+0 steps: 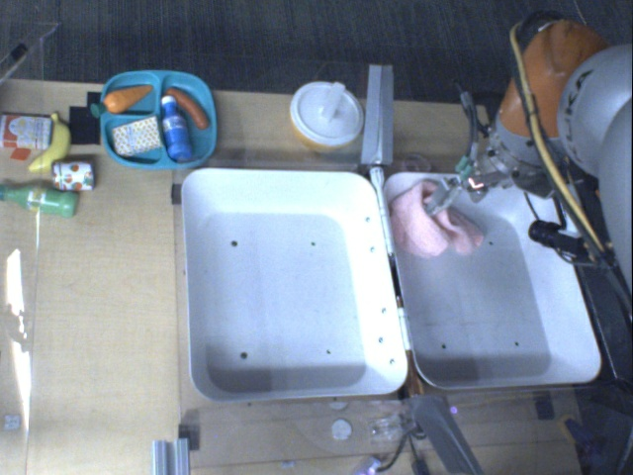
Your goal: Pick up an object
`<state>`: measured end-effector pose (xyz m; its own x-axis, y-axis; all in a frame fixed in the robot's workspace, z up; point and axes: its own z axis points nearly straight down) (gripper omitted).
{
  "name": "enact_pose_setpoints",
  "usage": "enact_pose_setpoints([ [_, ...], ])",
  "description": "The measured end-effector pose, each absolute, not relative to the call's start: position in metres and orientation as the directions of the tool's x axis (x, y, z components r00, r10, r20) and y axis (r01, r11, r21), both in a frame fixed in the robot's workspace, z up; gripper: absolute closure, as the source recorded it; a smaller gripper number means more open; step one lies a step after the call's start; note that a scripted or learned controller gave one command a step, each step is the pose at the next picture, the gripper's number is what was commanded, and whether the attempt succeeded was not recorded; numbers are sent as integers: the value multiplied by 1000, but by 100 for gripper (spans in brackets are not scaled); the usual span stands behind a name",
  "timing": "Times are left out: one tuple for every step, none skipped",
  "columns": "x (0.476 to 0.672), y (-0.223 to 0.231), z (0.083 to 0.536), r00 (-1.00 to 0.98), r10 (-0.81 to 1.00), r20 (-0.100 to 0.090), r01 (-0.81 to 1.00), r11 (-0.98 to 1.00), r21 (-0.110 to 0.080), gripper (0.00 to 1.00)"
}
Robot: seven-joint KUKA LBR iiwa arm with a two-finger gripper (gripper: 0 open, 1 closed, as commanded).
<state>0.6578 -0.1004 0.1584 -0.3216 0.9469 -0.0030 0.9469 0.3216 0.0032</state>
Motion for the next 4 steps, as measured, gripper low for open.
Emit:
enact_pose_setpoints([
  [664,-98,93,-470,883,-4,883,470,2,0],
  [669,-104,92,-447,894,14,894,447,-6,0],
  [636,-91,92,-455,890,-11,890,455,14,0],
  [614,-94,92,-433,901,-10,901,433,16,0],
])
